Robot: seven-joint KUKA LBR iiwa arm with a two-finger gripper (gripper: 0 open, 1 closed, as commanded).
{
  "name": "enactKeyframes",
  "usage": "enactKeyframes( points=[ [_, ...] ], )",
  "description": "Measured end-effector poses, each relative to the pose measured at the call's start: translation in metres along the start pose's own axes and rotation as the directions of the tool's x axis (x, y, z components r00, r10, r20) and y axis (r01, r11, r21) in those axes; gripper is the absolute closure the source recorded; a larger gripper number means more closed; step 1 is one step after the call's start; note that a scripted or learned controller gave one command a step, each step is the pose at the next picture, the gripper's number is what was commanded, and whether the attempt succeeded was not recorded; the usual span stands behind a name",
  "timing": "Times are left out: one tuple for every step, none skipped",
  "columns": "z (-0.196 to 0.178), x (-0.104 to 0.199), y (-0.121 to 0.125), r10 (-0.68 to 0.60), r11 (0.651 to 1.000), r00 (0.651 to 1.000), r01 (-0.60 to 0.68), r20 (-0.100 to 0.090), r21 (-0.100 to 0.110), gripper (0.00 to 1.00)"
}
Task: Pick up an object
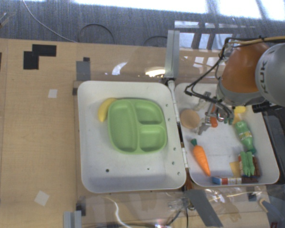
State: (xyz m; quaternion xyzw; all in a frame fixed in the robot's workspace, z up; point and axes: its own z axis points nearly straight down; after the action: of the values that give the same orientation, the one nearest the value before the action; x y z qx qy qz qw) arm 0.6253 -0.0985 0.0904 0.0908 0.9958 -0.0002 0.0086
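My gripper (205, 126) hangs low over the upper left part of the right bin (270, 167), under the grey arm with its orange band. Just left of it lies a beige rounded object (190, 118), very close to the gripper tip. An orange carrot (202, 159) with a green top lies below the gripper, pointing down and to the right. A green bottle (243, 133) with a yellow cap lies to the gripper's right. I see nothing held in the gripper.
The left bin (99, 160) holds a green divided plate (136, 125) with a yellow banana (103, 109) tucked at its upper left. Near the right bin's lower right corner sit a green toy (247, 163) and a red, white and blue tube (230, 180).
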Motion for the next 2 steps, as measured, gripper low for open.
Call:
enactKeyframes(
  points=[
    [-0.003, 0.017, -0.089, -0.035, 0.999, 0.999, 0.035, -0.008, 0.004, 0.00],
    [-0.016, 0.013, -0.082, -0.050, 0.999, 0.999, 0.050, 0.003, 0.001, 1.00]
  ],
)
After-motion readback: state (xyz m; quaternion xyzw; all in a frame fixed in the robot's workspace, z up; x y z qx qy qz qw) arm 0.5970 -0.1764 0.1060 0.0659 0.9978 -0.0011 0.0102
